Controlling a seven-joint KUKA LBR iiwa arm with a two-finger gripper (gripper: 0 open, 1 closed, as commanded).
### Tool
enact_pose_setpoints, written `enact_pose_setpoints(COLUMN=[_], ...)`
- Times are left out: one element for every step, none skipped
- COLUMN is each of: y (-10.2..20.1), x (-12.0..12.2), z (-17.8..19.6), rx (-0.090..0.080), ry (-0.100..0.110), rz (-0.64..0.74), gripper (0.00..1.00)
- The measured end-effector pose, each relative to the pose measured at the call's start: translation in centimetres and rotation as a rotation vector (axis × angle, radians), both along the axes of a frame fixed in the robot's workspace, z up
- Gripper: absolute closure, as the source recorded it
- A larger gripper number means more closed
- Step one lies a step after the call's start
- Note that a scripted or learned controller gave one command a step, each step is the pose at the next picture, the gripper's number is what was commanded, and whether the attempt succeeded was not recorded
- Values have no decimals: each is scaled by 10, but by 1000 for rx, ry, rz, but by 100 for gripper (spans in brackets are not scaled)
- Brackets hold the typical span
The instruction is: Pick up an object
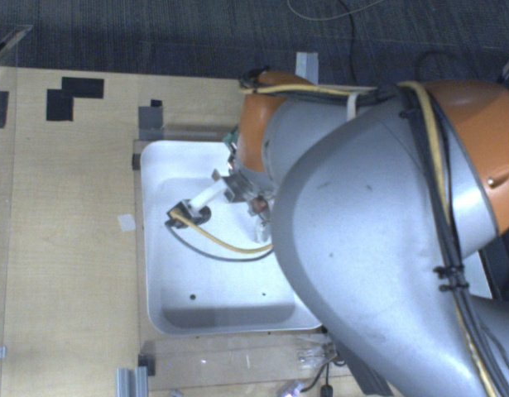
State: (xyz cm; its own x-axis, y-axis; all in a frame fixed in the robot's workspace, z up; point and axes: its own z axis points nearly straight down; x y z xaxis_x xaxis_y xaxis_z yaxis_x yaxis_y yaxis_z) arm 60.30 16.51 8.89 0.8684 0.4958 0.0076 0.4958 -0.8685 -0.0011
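Note:
My gripper [259, 213] hangs low over the right part of the left white bin [167, 172], just under the orange wrist band [254, 131]. The big grey arm [370, 222] reaches in from the right and covers the gripper's far side and the whole right bin. No loose object shows near the gripper. Two tiny dark specks [192, 298] mark the bin floor near its front wall.
The wooden bench [64, 222] spreads out left of the bin, with flat black shapes [74, 96] at its back left. A grey bracket [151, 119] stands at the bin's back left corner. A thin cable [337, 7] lies on the dark floor behind.

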Motion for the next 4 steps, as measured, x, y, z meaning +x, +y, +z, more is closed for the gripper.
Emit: enact_pose_setpoints(y=[-107, -155, -215, -147], x=[22, 6, -33, 44], z=[98, 96, 96, 97], rx=[-5, -7, -7, -8], ry=[1, 3, 3, -1], rz=[234, 543, 493, 864], gripper=[0, 0, 0, 0])
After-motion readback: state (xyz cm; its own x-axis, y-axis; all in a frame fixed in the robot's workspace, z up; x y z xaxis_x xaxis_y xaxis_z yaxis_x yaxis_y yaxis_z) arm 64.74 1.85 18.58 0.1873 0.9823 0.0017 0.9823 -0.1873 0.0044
